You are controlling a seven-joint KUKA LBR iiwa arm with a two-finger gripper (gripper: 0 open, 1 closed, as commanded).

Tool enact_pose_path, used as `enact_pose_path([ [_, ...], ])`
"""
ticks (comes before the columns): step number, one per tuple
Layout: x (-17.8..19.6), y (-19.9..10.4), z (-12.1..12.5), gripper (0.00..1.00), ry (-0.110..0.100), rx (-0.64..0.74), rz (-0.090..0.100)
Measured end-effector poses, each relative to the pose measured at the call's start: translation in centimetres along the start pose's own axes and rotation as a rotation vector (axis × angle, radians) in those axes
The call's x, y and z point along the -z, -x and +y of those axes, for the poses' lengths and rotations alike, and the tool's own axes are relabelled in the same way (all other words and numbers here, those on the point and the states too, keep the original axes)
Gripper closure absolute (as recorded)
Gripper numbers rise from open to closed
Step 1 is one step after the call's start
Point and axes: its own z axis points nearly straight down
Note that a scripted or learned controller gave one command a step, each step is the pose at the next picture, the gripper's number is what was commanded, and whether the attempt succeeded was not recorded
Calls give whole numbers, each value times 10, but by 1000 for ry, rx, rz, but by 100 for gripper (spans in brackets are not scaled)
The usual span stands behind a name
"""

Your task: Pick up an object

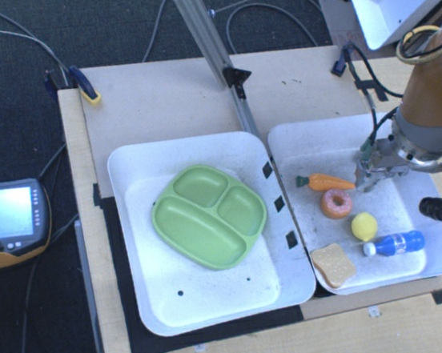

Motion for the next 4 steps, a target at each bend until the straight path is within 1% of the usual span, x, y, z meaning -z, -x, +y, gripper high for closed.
enact_pose_path([
  [2, 113, -19, 3, 100, 4, 2, -2],
  [3, 133, -19, 3, 100, 3, 2, -2],
  [4, 129, -67, -8, 100, -2, 3, 0],
])
